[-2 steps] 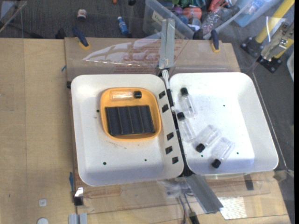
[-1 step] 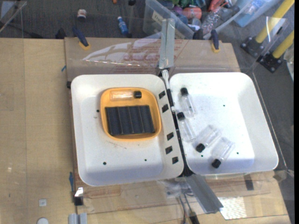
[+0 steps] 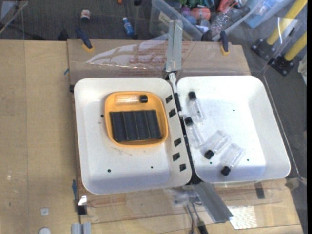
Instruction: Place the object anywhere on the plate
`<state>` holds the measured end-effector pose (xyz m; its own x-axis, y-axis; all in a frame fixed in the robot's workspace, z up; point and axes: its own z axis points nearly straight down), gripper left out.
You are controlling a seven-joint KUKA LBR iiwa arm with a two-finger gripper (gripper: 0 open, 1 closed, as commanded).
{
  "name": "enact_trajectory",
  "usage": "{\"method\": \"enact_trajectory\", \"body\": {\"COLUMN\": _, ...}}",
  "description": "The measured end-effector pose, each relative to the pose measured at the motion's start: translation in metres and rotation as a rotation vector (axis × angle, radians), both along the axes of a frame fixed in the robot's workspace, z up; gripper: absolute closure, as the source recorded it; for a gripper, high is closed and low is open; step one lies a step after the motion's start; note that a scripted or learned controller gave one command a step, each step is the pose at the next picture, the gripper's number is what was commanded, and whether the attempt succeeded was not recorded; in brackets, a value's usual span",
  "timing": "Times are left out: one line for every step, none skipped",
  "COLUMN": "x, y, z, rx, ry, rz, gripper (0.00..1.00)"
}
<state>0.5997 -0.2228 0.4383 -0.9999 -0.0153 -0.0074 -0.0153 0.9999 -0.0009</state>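
- You have two white bins side by side on the bench (image 3: 34, 130). The left bin (image 3: 92, 165) holds an orange plate (image 3: 113, 106) with a dark ribbed insert (image 3: 135, 126) covering most of its middle.
- One clear vial with a black cap (image 3: 132, 99) lies on its side on the plate's far rim, just beyond the insert and touching the plate.
- The right bin (image 3: 253, 111) holds several more clear black-capped vials (image 3: 217, 147): two near the divider at the far left, two or three clustered toward the near middle, some touching.
- Along the divider (image 3: 176, 130) you see a row of small black tabs.
- Beyond the bench: a clear tub of coloured toys (image 3: 204, 6) on the floor.
- Claw: no view of it here, so its opening cannot be told.
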Motion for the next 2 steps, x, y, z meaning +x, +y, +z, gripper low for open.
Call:
{"method": "enact_trajectory", "body": {"x": -0.028, "y": 0.0, "z": 0.0, "rx": -0.002, "ry": 0.0, "rz": 0.304, "gripper": 1.0}}
{"method": "enact_trajectory", "body": {"x": -0.047, "y": 0.0, "z": 0.0, "rx": -0.003, "ry": 0.001, "rz": 0.502, "gripper": 1.0}}
